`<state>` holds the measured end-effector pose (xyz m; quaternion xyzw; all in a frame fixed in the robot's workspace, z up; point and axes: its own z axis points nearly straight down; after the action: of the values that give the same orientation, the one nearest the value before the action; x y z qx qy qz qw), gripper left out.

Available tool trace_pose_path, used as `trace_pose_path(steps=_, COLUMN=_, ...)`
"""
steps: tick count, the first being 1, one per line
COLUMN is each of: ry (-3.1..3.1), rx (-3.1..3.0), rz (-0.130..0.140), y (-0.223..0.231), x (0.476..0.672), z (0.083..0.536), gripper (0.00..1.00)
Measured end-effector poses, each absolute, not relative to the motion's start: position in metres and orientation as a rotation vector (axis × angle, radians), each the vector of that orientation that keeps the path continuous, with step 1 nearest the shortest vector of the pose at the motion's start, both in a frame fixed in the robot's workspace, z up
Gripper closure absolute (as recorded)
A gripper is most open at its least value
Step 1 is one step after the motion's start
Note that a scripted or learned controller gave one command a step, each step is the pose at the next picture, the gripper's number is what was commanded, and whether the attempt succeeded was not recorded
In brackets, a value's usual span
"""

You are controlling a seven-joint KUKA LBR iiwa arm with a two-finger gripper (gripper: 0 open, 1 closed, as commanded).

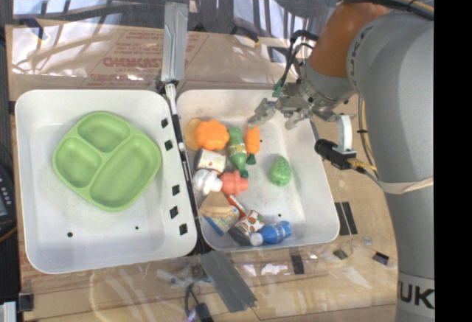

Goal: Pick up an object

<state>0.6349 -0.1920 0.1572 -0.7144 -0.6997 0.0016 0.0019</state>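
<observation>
Toy foods lie heaped in the right bin [324, 195], mostly along its left wall: an orange pumpkin [212, 135] near the far left corner, a carrot [253, 140] and a green bottle [237, 149] just beside it, a pink piece [234, 183] at mid-wall, and a blue bottle [273, 233] by the near edge. A green leafy piece [280, 171] sits apart toward the bin's middle. The pincer [279, 116] hangs over the far edge of this bin with fingers spread and nothing between them. The left bin [37, 232] carries a green divided plate [108, 159].
</observation>
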Motion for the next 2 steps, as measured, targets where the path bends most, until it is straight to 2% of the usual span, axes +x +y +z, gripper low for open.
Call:
trace_pose_path(steps=1, ry=-2.228, rx=-2.213, rz=0.004, y=-0.193, x=0.626, z=0.092, gripper=0.0)
trace_pose_path(steps=2, ry=-2.254, rx=-2.186, rz=0.003, y=-0.158, x=0.584, z=0.129, gripper=0.0)
